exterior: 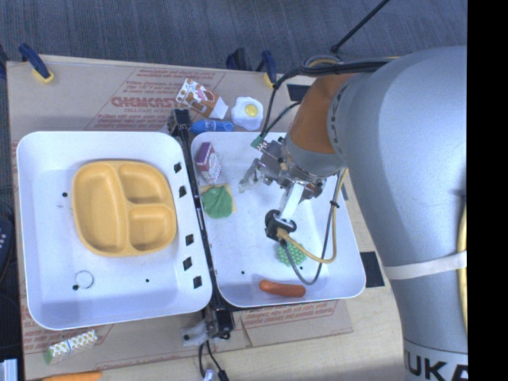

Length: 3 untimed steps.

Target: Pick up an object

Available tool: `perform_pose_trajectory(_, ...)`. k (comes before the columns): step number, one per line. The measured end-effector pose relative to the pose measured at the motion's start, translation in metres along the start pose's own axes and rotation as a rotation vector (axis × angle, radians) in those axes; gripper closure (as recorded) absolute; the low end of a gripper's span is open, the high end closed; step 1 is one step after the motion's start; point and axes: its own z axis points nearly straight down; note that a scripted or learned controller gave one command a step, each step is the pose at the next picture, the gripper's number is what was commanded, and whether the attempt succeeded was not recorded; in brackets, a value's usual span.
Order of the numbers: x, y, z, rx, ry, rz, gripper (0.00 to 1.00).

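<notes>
My gripper (252,176) hangs over the upper middle of the right bin (341,280), reaching in from the right under the grey arm. A small maroon box (208,159) stands just left of it, near the bin's left wall. Below the box lies a green round piece (217,202), a short way down-left of the gripper. A green textured item (292,254) lies lower in the bin, partly hidden by the wrist. An orange sausage-shaped thing (282,289) rests by the bin's front wall. Nothing shows held in the gripper.
The left bin (32,213) holds a yellow divided plate (123,206). Behind the bins, on the cardboard, lie a snack packet (196,95), a blue item (213,125) and a white-and-yellow toy egg (248,111). A small packet (71,344) lies at the front left.
</notes>
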Motion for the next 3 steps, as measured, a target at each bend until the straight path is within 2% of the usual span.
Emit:
perform_pose_trajectory(1,-0.076,-0.029,0.002,-0.001,0.001,-0.271,0.00)
perform_pose_trajectory(2,-0.089,0.022,0.033,-0.002,0.001,-0.263,0.00)
perform_pose_trajectory(3,-0.109,-0.053,0.033,0.000,0.002,-0.218,0.00)
